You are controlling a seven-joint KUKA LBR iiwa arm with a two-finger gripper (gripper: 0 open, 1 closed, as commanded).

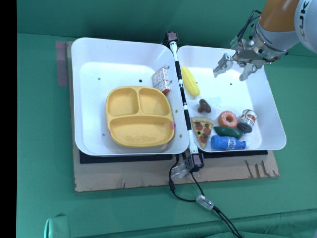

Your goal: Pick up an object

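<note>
My gripper hangs open above the far part of the right bin, with nothing between its fingers. Below it in that bin lie a yellow corn cob, a small brown piece, a glazed donut, a small can, a pizza slice, a green vegetable and a blue bottle. The corn cob is to the gripper's left; the others are nearer the front edge.
The left bin holds a yellow divided plate and a small red and white box near the divider. A black and white rod runs between the bins. Cables trail off the front of the cardboard base.
</note>
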